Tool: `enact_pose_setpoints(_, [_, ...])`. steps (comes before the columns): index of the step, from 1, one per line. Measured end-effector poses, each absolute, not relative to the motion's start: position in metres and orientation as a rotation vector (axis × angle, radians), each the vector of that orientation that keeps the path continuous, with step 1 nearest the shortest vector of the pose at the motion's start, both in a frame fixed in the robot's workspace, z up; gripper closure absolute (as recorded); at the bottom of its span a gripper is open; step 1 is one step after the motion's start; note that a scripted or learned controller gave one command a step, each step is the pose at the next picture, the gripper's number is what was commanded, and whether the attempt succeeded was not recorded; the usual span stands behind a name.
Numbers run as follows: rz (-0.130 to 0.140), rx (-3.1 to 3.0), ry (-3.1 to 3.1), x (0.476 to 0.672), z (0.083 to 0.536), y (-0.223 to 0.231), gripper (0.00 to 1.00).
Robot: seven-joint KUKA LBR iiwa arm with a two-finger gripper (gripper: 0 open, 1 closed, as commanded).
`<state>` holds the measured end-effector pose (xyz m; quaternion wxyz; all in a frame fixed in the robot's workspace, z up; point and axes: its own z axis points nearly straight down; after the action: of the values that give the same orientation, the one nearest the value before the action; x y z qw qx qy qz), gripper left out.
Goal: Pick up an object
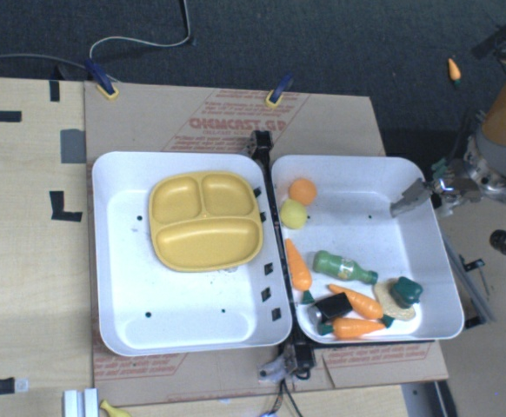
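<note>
Fingers (407, 203) hang at the right bin's (357, 168) far right rim, spread impossible to tell; the green bottle (344, 268) lies nearer and leftward, long axis left-right.

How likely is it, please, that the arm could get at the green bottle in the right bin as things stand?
Probably yes. The green bottle lies on top with bare bin floor above it, and the gripper hangs at the right bin's right rim with nothing between them.
</note>
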<state>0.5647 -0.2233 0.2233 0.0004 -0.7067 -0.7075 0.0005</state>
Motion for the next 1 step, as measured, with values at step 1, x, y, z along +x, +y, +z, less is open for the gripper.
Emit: enact_pose_setpoints(1, [0.002, -2.217, -2.22, 0.5446, 0.0975, -0.1701, 0.0])
